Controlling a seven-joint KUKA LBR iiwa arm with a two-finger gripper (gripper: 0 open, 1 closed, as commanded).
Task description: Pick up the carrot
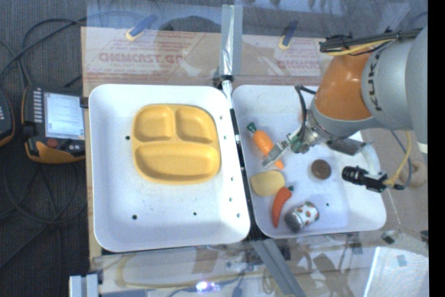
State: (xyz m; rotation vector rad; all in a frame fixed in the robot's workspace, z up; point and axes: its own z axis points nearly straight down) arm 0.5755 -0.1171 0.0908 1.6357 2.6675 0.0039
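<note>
Approach step of the pick. The end effector (278,153) is lowered into the right bin (361,219); how far it is open cannot be told. The carrot (262,142) lies just beside its tip, leftward. Next move likely requires centring over the carrot before closing.

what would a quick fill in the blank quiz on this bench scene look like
1. The yellow divided tray lies in the ____ bin.
2. The carrot lies in the right bin, near its ____ wall.
3. The gripper hangs over the ____ bin.
4. The tray has ____ compartments.

Missing words: left; left; right; three
</note>
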